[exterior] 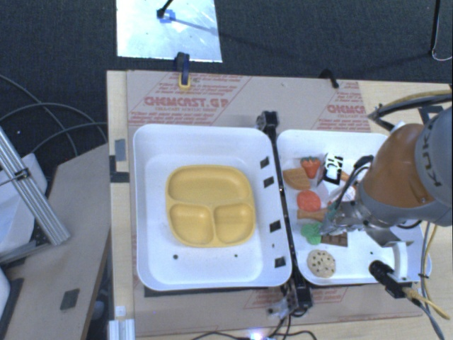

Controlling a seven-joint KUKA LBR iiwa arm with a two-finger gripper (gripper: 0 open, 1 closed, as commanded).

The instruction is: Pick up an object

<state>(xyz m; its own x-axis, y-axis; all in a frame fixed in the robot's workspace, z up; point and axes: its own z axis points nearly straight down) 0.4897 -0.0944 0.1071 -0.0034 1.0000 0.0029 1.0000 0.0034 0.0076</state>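
Two shallow white bins sit side by side on a bench covered with printed cardboard. The left bin [152, 190] holds a yellow divided tray [210, 205] with one long compartment at the far side and two smaller ones nearer the camera; it lies flat near the bin's middle. The right bin [297, 142] holds a cluster of small toy food items. A round chocolate-chip cookie [322, 263] lies near the bin's near edge, apart from the rest. Beyond it sits a green piece [311, 231], touching or just beside a brown rectangular piece [335, 241]. Farther back come a red rounded item [308, 201], a tan bread-like item [296, 180] and a small orange-red item with a green top [310, 166] (perhaps a strawberry or tomato; the shape is too small to tell). A small black-and-white object [333, 167] lies just beside that one. The arm reaches in from the right, its orange band [393, 167] and grey wrist covering much of the right bin. The gripper [337, 222] is down among the items, just above the green and brown pieces and beside the red one. How far its tips are spread, and whether anything sits between them, cannot be made out, as the wrist and the clutter hide them. A blue and yellow clamp [183, 70] grips the bench's far edge.
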